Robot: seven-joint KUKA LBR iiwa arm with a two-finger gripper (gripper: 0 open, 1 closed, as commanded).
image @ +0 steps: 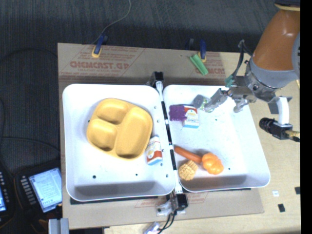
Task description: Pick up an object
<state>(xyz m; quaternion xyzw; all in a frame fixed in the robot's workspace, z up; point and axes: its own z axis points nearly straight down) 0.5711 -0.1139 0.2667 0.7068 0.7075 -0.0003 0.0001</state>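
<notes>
Near edge of bench: a cardboard sheet (219, 206) under both bins, a tangle of wire clips at its front middle. A small screen device (45, 188) sits on the dark carpet at the near left.

Left bin (78, 179): a small bottle (154, 150) with a red label stands leaning against the divider wall, cap toward the far side. Beyond it a big yellow three-section tray (119, 127) lies upside down, filling the bin's middle.

Right bin (248, 150), near part: a corn cob (187, 170) lies tight to the near left corner. An orange carrot (188, 154) lies with its long axis running from far-left to near-right, its near-right end meeting a rounded orange fruit (212, 164). Carrot and corn lie just beside each other.

Farther in: a purple piece (177, 113) and a small white carton (191, 117) with red and blue print, side by side, touching.

Gripper (210, 103) hangs over the far part of the right bin, just beyond the carton, pointing left. A grey bit shows at its tip; whether the fingers are spread or closed, or grip anything, cannot tell.

Arm with orange band comes in from the right. Far edge of cardboard: blue clamps, a green clip (199, 64). Grey carpet all around, a thin cable trailing across it
</notes>
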